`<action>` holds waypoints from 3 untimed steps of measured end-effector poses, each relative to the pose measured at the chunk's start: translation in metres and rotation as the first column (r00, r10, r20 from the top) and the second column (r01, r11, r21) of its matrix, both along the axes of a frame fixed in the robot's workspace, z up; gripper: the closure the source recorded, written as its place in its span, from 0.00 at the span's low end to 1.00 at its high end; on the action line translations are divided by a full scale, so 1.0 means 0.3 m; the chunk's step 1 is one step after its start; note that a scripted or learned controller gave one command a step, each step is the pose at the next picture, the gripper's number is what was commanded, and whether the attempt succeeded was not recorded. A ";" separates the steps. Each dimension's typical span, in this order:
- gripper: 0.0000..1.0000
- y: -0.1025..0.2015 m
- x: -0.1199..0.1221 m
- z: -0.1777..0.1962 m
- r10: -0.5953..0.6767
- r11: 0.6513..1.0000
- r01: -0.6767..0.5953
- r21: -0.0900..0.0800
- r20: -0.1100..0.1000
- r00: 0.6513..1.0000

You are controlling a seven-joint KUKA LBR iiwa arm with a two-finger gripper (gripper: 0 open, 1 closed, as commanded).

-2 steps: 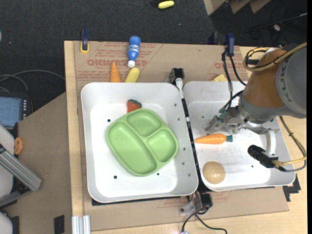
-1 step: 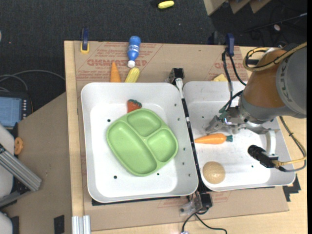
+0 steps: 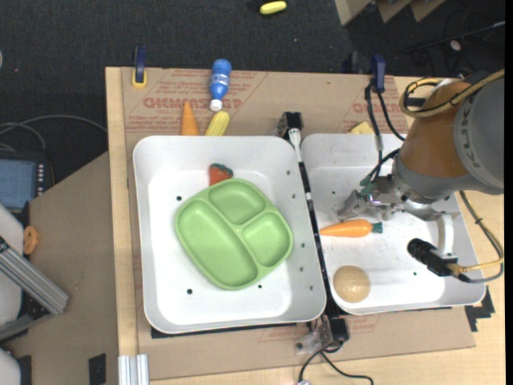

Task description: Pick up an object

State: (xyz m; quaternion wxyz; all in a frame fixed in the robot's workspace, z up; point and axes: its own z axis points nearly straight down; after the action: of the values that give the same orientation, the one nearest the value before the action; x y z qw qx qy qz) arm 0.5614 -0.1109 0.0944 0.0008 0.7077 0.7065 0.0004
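**Hand low in the right bin, above the carrot**

The arm (image 3: 449, 147) reaches into the right bin (image 3: 337, 152), its hand (image 3: 370, 200) low near the middle. How wide the hand stands I cannot tell. The carrot (image 3: 346, 230) lies just at 6 o'clock of it, apart. A tan ball (image 3: 351, 283) sits at 6 o'clock of the carrot. In the left bin (image 3: 160, 239) rests 1 green divided plate (image 3: 233, 233), a small red piece (image 3: 220, 172) at its 12 o'clock.
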 end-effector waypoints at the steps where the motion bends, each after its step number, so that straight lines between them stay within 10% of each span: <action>1: 0.00 0.000 0.000 0.000 0.000 1.000 0.000 0.000 0.000 1.000; 3: 0.00 0.000 0.000 0.000 0.000 1.000 0.000 0.000 0.000 1.000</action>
State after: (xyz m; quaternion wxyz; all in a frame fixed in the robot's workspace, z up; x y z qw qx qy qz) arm 0.5614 -0.1109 0.0944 0.0008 0.7077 0.7065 0.0004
